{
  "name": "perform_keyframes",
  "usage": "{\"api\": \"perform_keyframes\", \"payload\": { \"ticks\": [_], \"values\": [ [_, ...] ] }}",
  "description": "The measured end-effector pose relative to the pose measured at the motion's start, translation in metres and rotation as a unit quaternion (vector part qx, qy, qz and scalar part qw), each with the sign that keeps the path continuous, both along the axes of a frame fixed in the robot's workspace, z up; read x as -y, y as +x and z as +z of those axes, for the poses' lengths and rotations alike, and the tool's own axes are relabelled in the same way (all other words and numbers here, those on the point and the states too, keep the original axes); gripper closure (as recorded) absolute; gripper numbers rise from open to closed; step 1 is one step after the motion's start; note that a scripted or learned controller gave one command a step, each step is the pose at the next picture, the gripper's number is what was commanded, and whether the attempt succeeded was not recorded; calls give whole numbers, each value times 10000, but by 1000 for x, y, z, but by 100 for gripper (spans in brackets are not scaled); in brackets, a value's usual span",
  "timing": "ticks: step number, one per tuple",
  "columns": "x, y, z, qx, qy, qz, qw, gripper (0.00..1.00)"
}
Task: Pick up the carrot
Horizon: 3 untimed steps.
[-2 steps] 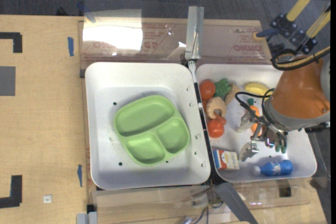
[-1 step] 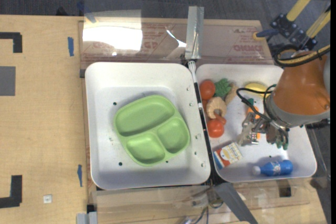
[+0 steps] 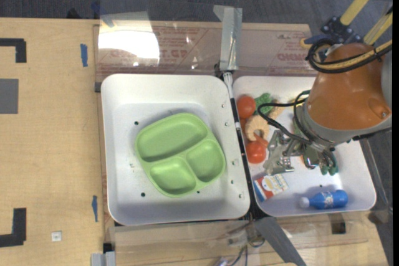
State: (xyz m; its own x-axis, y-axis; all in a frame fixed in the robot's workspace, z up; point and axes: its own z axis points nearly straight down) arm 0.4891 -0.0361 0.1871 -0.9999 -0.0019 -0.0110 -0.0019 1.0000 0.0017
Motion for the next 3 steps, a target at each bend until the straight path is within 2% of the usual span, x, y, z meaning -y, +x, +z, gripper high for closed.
{"api": "perform_keyframes", "payload": {
  "ticks": [1, 2, 3],
  "values": [
    [1, -1, -2, -23, -4, -13, 10000, 0],
    [57, 17, -67, -63, -7, 511, 9987, 0],
    [78, 40, -93, -19, 8, -661, 9978, 0]
  ]
}}
